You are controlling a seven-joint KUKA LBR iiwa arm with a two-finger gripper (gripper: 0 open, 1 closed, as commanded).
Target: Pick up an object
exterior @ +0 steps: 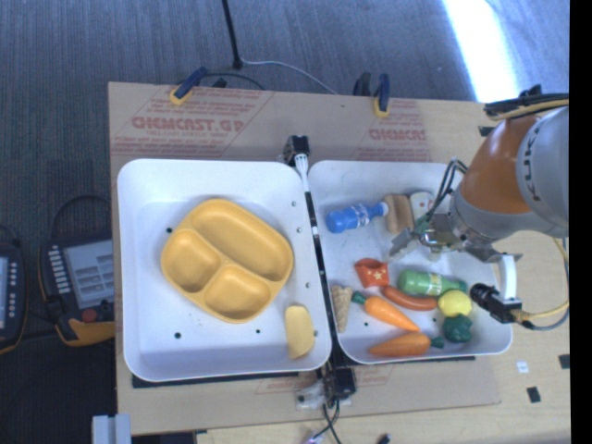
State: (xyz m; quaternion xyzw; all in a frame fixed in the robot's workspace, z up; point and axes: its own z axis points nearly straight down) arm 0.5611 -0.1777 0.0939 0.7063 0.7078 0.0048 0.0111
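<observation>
My gripper (418,240) hangs over the upper middle of the right bin (370,176), open, with nothing between its fingers. Just left of it and further back lie a brown-and-white bread piece (400,213) and a blue bottle (356,216). Nearer the front are a red pepper (372,272), a green vegetable (427,282), a red sausage (407,298), a yellow lemon (454,303), an orange carrot (388,313), a second orange piece (402,345) and a dark green broccoli (456,328). The arm hides the bin's right side.
The left bin (139,340) holds a yellow divided plate (227,257) and a pale yellow piece (298,331) in its front right corner. A tan wafer (340,305) lies against the right bin's left wall. A raised ridge (313,229) separates the bins.
</observation>
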